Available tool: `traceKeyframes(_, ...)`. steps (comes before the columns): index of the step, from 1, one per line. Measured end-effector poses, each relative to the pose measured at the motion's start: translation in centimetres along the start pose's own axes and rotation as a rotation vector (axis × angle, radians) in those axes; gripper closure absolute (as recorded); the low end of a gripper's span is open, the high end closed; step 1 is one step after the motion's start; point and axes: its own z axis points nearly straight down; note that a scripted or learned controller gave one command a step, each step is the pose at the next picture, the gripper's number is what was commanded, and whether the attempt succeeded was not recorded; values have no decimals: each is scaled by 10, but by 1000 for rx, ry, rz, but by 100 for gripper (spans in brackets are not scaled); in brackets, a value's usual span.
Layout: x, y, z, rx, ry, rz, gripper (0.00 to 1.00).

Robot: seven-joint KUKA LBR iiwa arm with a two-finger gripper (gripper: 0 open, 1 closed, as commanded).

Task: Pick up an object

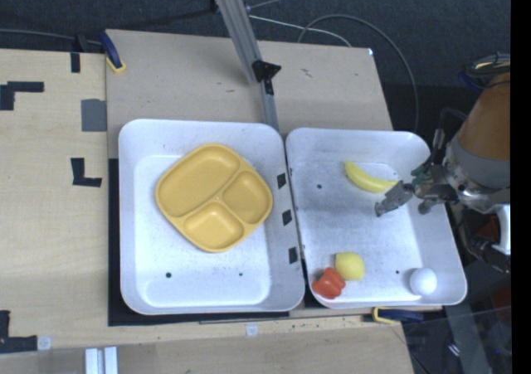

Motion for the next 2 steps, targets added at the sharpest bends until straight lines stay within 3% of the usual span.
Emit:
traceKeyframes(1,0,0,0,0,0,0,0)
traceKeyframes(2,5,7,49,4,0,0,0)
